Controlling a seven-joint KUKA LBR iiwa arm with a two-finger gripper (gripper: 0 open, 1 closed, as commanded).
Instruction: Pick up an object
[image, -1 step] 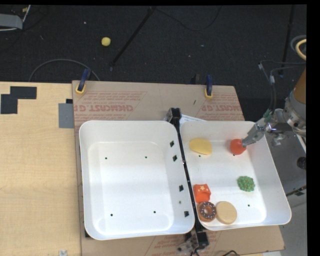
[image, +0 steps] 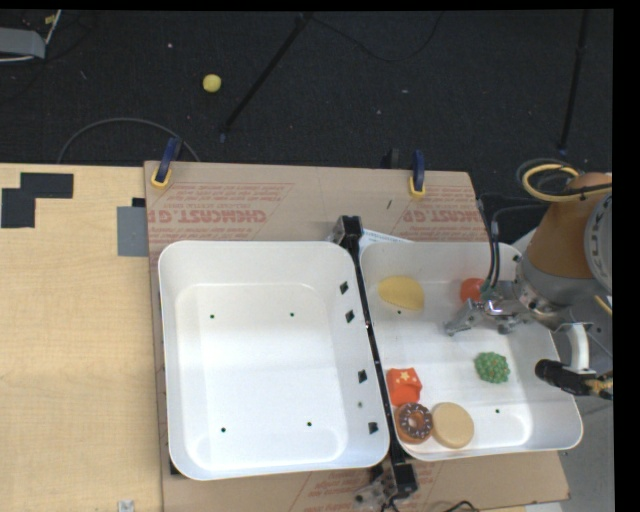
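We see the end effector low inside the right bin, near its far right part. It points toward the divider between the two bins. We cannot tell how far it is open, and nothing is visible in it.

Just beside it, toward the far rim, lies a small red object. A yellow lemon-like piece lies further toward the divider. A green broccoli-like piece lies near the end effector on the near side.

At the near rim we find an orange-red block, a chocolate donut and a tan round piece; the last two are touching.

The left bin stands beside, on cardboard on the desk.
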